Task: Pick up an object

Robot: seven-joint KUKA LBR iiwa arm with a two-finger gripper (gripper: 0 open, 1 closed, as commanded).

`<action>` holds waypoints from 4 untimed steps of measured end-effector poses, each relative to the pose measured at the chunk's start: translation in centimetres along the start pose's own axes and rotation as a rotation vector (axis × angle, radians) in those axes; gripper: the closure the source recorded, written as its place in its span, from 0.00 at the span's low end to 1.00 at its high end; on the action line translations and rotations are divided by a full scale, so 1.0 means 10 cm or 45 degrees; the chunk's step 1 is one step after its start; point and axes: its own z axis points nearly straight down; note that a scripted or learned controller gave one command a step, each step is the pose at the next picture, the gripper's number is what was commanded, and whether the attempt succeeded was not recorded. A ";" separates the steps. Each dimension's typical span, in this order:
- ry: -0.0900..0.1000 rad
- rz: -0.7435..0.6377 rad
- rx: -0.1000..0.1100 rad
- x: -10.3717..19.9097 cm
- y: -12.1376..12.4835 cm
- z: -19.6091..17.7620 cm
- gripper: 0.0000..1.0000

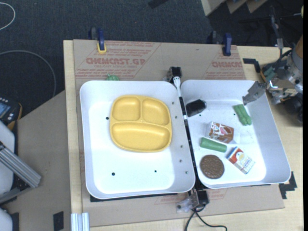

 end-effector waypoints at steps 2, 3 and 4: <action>0.007 -0.010 0.013 0.92 -0.28 0.60 1.00; 0.006 -0.005 0.012 1.45 -0.93 0.66 1.00; 0.006 -0.012 -0.020 2.06 -0.89 -0.67 1.00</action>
